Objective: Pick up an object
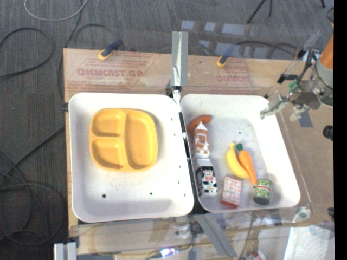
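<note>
Pincer (279,106) hangs over right bin's (287,145) rim, fingers indistinct.

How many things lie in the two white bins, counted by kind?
Tray: 1, yellow tray.
Toy food: 3, banana, carrot, sausage.
Cartons and boxes: 3, orange carton, black-and-white carton, pink box.
Cans: 1, green can.
Total: 8.
</note>
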`<state>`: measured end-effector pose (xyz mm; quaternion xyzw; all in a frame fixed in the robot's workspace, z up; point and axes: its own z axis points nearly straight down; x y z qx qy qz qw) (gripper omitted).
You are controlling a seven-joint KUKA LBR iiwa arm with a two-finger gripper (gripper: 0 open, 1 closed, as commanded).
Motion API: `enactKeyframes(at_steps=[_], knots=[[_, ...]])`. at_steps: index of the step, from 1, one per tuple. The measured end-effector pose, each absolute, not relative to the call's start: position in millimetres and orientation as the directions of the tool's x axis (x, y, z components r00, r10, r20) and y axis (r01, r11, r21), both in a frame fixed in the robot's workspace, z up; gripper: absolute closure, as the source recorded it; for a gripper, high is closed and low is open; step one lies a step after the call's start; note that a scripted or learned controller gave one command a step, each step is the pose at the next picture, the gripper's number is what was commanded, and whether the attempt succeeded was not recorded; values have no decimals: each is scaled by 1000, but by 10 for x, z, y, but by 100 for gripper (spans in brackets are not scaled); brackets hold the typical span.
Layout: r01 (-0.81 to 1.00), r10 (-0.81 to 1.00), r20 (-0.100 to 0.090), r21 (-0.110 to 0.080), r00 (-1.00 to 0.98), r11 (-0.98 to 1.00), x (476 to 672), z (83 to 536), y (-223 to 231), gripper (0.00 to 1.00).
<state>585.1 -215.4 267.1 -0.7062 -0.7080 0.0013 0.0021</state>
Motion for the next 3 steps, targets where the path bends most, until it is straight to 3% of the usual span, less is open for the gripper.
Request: enactKeyframes(at_steps=[1, 2, 3], knots=[[997, 997, 1, -7, 80, -79, 5396, 1051, -1998, 0], [997, 997, 4, -12, 79, -79, 5381, 1124, -1986, 100], [999, 999, -1, -5, 53, -53, 5614, 2267, -1809, 100]])
